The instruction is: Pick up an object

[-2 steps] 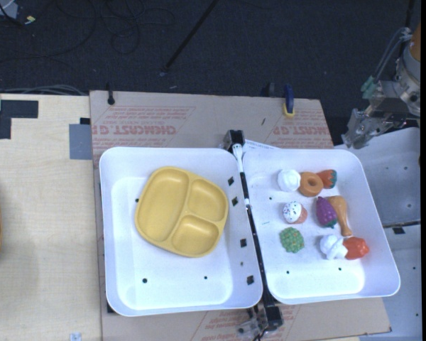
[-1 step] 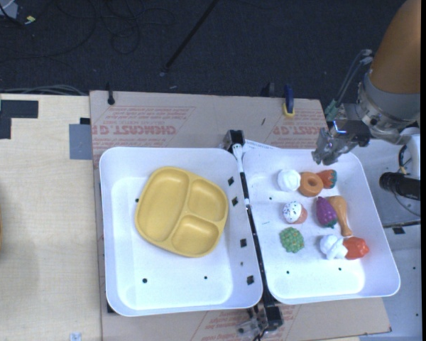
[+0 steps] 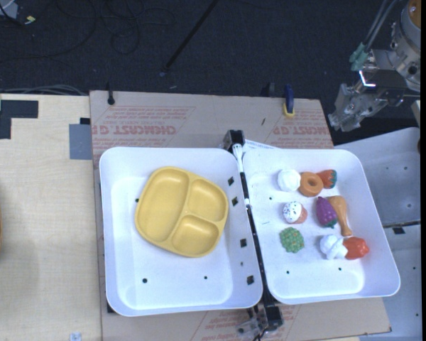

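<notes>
Several small plastic toy foods [image 3: 319, 215] sit crowded in my right white bin [image 3: 373, 275]. My gripper [image 3: 351, 112] hangs outside it; its state I cannot tell. Descending there, I risk nudging neighbours.

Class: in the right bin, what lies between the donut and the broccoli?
In the camera view, the speckled egg lies between the donut and the broccoli.

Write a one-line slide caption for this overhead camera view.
Tool hangs beyond the right bin of toy foods; a yellow divided plate lies in the left bin.
</notes>
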Robot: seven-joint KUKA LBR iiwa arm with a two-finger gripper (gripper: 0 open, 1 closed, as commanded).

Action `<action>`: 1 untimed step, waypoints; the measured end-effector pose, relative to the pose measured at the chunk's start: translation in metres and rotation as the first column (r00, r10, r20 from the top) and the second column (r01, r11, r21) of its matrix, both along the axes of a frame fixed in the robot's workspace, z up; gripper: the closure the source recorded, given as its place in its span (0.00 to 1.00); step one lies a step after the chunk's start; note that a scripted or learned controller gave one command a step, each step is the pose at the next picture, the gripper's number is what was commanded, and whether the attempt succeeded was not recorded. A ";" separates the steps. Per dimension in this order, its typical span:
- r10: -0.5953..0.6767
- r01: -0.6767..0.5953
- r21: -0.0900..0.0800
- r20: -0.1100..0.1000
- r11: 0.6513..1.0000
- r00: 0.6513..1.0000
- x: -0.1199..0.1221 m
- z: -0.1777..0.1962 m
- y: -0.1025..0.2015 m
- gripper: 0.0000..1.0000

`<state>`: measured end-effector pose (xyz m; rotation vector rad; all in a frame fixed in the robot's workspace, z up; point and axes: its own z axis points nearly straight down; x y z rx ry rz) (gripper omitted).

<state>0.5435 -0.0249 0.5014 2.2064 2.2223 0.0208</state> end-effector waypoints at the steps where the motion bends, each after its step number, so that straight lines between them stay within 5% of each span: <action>1: -0.009 0.009 -0.002 -0.027 1.000 1.000 -0.031 -0.081 -0.002 1.00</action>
